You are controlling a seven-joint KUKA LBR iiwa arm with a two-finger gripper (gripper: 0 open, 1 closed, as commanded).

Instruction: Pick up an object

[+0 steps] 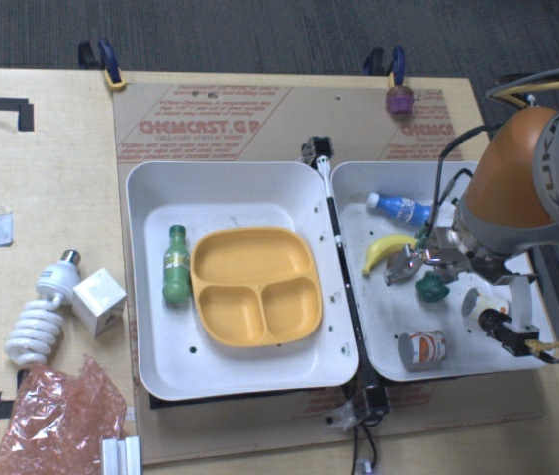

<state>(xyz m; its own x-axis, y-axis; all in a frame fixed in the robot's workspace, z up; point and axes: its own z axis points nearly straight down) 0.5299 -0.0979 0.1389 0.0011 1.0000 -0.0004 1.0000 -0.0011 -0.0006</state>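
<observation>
The right bin (378, 354) holds a yellow banana (385, 249), a blue and white bottle (401, 207), a dark green lump (431, 287) and a small tin can (423, 348) lying on its side. My gripper (410, 263) hangs low in this bin, just right of the banana and above-left of the green lump. It sits close to the banana, and I cannot see whether it touches it. The grey and orange arm (521, 181) covers the bin's right part.
In the left bin (150, 364) a yellow divided plate (256, 285) lies beside a green bottle (175, 264). On the bench to the left are a spiral light bulb (42, 317), a white cube (99, 300) and a pink plastic bag (51, 424).
</observation>
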